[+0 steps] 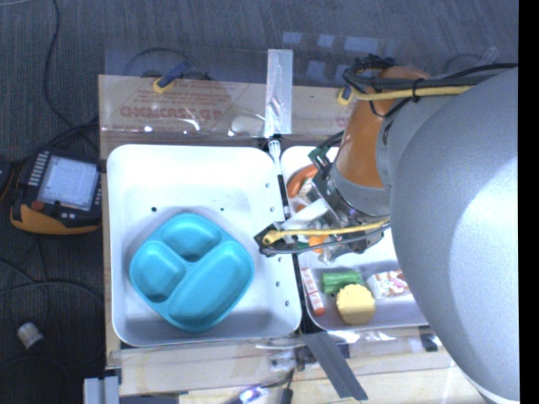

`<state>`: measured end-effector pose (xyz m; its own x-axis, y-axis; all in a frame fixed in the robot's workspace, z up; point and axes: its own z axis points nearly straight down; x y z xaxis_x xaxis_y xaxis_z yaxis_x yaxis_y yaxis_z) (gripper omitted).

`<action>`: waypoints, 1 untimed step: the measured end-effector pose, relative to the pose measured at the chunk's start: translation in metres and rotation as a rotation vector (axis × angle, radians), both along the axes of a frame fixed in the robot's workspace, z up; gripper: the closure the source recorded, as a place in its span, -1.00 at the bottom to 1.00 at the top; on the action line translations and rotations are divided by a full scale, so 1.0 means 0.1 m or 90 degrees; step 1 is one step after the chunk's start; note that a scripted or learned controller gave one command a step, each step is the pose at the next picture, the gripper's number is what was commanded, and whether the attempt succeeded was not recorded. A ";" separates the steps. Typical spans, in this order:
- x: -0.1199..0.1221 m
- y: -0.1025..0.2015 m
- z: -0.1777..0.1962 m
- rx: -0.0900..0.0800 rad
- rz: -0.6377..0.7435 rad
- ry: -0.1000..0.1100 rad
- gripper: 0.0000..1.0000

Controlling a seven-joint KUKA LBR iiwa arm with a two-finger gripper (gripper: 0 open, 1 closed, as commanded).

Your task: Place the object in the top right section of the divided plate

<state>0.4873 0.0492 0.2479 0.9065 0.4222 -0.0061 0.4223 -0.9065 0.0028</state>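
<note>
The blue divided plate (192, 268) lies in the left white bin (143, 171), towards its front. It has three sections and nothing shows in any of them. My gripper (324, 225) hangs over the left side of the right bin (413, 316), just past the wall between the two bins, and the arm hides much of that bin. An orange object (298, 180) shows behind the gripper, and a bit of orange (317, 241) shows right under it. I see nothing clearly held.
Along the front of the right bin lie a green object (339, 279), a yellow block (355, 303), a red and white packet (312, 292) and a small printed packet (392, 284). A handheld controller (57, 190) sits left of the bench.
</note>
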 end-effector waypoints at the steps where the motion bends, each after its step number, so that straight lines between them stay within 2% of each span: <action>1: -0.06 0.96 -1.10 0.002 0.047 0.003 1.00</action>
<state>0.4817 0.1454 0.1374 0.8732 0.4873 -0.0090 0.4873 -0.8732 -0.0020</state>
